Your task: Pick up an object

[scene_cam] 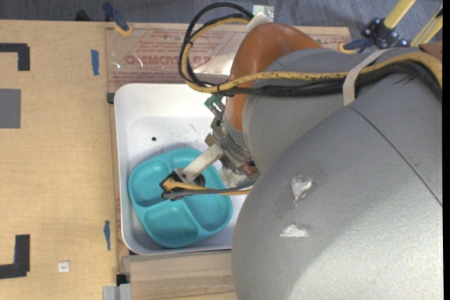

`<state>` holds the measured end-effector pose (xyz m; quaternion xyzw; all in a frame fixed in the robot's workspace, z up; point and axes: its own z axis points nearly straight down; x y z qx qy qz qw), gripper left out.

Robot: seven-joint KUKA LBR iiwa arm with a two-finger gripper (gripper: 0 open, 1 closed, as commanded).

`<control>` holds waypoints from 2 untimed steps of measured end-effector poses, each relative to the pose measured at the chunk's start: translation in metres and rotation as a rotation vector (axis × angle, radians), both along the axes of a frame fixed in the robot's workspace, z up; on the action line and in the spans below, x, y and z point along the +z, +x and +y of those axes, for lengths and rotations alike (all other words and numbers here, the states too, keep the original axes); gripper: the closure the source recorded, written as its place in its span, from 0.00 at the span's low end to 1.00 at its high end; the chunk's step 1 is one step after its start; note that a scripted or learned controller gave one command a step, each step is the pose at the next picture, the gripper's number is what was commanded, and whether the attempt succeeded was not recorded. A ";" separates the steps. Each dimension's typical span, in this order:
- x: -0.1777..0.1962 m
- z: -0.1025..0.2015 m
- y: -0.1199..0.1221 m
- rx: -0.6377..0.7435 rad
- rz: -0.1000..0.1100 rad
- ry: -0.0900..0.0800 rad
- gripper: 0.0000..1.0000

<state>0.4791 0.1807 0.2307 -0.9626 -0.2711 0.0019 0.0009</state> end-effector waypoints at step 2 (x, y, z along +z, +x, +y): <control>-0.013 0.043 -0.001 0.035 0.001 -0.001 1.00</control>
